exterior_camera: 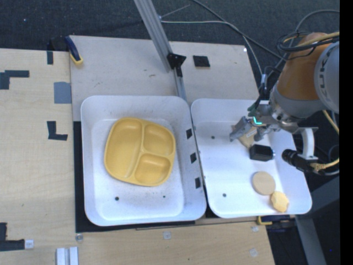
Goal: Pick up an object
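Observation:
My gripper (pixel 243 132) hangs over the upper middle of the right bin (pixel 220 164), low above its floor. A small black block (pixel 261 152) shows just below and to the right of it. A round tan disc (pixel 263 182) lies further toward the front right of that bin. A small yellow lump (pixel 279 201) sits in the bin's front right corner. I see nothing held in the gripper. The grey arm with its orange band (pixel 300 76) comes in from the right above the bin's far right corner.
The left bin (pixel 94 148) holds a yellow divided plate (pixel 140 150). A metal pole (pixel 157 29) slants up from between the bins at the back. Cables run behind the right bin.

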### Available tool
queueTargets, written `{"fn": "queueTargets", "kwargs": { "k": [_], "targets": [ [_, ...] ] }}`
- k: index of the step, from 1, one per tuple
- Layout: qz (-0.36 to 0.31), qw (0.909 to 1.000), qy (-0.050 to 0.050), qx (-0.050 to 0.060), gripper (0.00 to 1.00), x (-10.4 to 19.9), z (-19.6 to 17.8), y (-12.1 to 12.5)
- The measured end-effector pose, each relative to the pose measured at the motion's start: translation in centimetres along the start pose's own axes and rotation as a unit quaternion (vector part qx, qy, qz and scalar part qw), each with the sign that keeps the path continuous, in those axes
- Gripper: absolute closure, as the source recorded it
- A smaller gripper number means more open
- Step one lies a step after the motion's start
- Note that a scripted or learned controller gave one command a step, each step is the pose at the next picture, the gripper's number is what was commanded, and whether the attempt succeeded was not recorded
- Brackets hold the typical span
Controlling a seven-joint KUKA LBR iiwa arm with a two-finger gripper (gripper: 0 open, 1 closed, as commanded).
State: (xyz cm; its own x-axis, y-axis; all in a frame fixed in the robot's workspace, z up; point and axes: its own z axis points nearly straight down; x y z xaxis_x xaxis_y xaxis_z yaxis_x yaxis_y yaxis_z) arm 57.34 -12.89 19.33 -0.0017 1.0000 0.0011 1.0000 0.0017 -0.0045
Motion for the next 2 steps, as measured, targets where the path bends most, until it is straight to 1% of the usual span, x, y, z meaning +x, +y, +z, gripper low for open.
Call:
{"fn": "queueTargets", "kwargs": {
  "k": [1, 2],
  "targets": [
    [0.0, 1.0, 0.0, -0.001, 0.0, 0.0, -0.1, 0.1],
    [0.001, 1.0, -0.001, 0.001, 0.0, -0.4, 4.4, -0.3]
  ]
}}
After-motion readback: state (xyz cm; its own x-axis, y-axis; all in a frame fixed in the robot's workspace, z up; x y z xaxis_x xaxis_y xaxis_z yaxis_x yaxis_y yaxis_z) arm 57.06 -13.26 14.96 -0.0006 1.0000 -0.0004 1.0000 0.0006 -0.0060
